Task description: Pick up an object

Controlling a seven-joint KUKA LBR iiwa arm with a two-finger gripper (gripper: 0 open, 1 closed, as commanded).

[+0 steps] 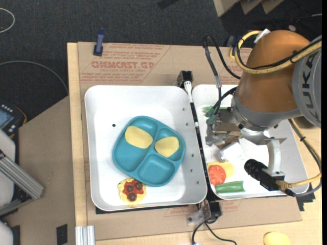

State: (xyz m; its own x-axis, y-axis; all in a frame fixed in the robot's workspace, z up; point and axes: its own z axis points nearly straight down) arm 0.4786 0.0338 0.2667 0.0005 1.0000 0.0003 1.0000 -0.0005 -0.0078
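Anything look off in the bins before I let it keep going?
Nothing looks spilled or broken. The blue tray sits slanted in the left bin, with a small pizza toy lying off it by its lower edge. The tomato and green piece crowd the right bin's front corner.

**My KUKA arm, seen from above**

From my remote console, the arm [276, 80] shows a bulbous orange band, with grey casing bearing dark lettering just right of it. Yellow and black cables loop over the band's top. Below the band sit a grey metal wrist and a black cylindrical fitting with a yellow-tipped cable.
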